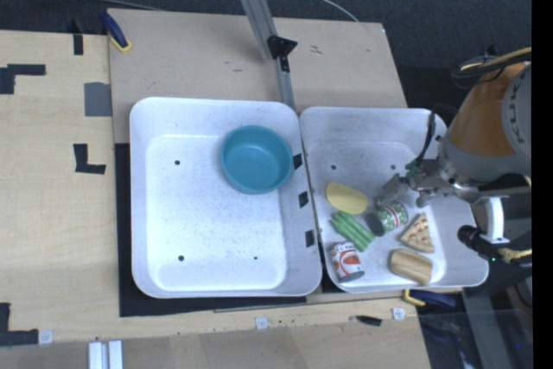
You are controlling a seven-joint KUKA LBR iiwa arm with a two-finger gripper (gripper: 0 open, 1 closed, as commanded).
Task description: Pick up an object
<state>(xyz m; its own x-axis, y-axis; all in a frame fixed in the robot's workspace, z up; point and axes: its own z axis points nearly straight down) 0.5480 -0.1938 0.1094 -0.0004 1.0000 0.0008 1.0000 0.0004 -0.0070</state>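
Near the right bin's (380, 124) front edge stand one red can (346, 260) and one bread roll (410, 265), while left to right lie one blue bowl (256, 158) in the left bin (164, 212), green beans (352, 229) running diagonally, one lemon (346, 198), and the gripper (393, 205) over a tilted can (393, 215), jaw state indiscernible.

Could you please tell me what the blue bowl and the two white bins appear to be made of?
Blue bowl: probably plastic, uniform matte colour with soft sheen. Left bin and right bin: likely moulded plastic, rounded corners, white with faint speckling and scuffs.
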